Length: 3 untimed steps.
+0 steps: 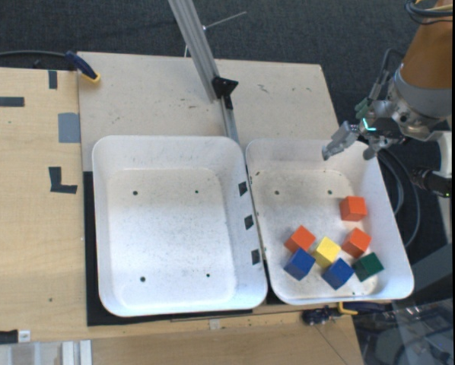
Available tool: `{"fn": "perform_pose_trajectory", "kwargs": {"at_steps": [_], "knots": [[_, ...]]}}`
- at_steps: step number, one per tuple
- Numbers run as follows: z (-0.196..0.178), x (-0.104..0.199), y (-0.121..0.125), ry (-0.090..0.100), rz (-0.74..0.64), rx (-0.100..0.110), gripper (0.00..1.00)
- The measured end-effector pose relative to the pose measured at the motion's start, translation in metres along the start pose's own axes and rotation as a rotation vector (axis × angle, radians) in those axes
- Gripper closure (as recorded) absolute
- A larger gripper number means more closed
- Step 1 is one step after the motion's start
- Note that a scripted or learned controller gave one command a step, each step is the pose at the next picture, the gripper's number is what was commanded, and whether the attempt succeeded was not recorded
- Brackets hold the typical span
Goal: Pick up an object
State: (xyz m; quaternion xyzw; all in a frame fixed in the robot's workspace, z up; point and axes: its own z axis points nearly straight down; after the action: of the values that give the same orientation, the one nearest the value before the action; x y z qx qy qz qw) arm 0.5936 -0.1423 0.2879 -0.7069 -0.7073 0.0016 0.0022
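From above, the gripper (351, 141) hangs over the far right corner of the right bin (311, 154), its jaws spread open and holding nothing. The blocks cluster at the near right of that bin: the lone orange block (353, 207) lies closest, below the jaws toward the camera; the yellow block (328, 249) sits further on. No legible writing.

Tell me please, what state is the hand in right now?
Hand: open, holding nothing, poised over the far right corner of the right bin, apart from the blocks.
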Motion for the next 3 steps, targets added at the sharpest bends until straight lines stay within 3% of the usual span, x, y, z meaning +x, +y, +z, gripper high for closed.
{"fn": "perform_pose_trajectory", "kwargs": {"at_steps": [1,3], "knots": [[-0.002,0.0,0.001,-0.001,-0.001,-0.004,0.0],[0.095,-0.007,-0.002,-0.001,0.0,0.001,0.0]]}}
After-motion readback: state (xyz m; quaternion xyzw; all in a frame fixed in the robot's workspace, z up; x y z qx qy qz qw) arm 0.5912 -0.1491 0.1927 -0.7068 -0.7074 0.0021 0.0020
